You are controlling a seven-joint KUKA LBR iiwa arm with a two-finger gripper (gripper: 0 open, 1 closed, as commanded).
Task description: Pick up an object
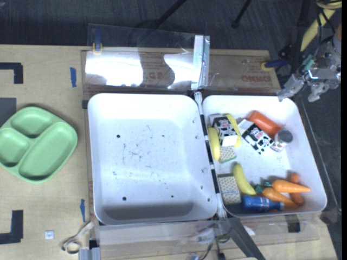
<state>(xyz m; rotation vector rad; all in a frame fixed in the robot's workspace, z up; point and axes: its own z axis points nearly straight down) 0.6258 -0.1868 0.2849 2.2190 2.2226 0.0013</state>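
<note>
You see a green divided plate [35, 143] far left, then the left bin [145, 196]. The right bin [310, 161] holds the objects: bananas [243, 180], carrots [290, 187], blue bottle [261, 203]. The gripper [308, 85] hovers beyond its far-right corner; grip state unclear.

Dark carpet floor [49, 10] behind a plywood bench [40, 210].

Robot's pretty much a pale grey metal claw [303, 85] with chunky silvery blocks, plus yellow cables [317, 23] looping around above it.
</note>
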